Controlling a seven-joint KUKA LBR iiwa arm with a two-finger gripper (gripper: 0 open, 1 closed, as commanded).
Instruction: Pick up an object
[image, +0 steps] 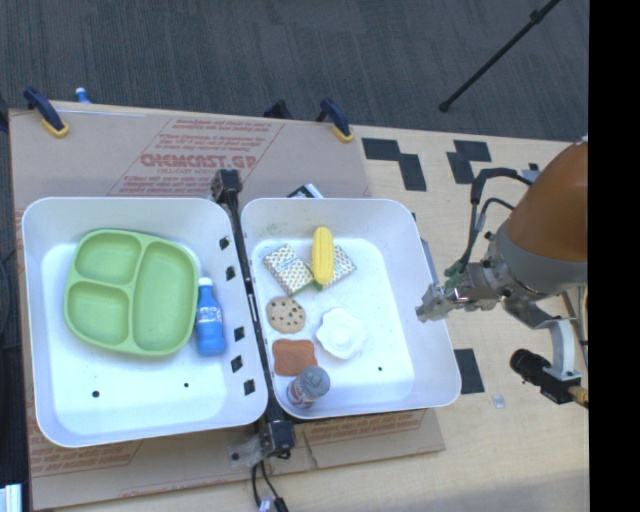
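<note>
- Cardboard is seen nearest, under both bins, on the counter.
- Can is found at the near edge of the right bin, lying close to the divider between the bins.
- Brown patch is placed just behind the can, touching or nearly touching it.
- White lump is set to the right of the patch, near the middle of the right bin.
- Cookie is seen left of the white lump, just behind the patch.
- Corn cob is laid farther back, resting across a checked packet and a second one at its right.
- Left bin holds a green tray with three compartments; a blue bottle is laid just beside the tray's right edge.
- Gripper is held at the right bin's right rim, outside the objects, with nothing seen between the jaws; whether the jaws are open or closed cannot be told.
- Arm is seen reaching in from the right, over the counter.
- Blue-and-yellow clamps are fixed at the far edge of the cardboard.
</note>
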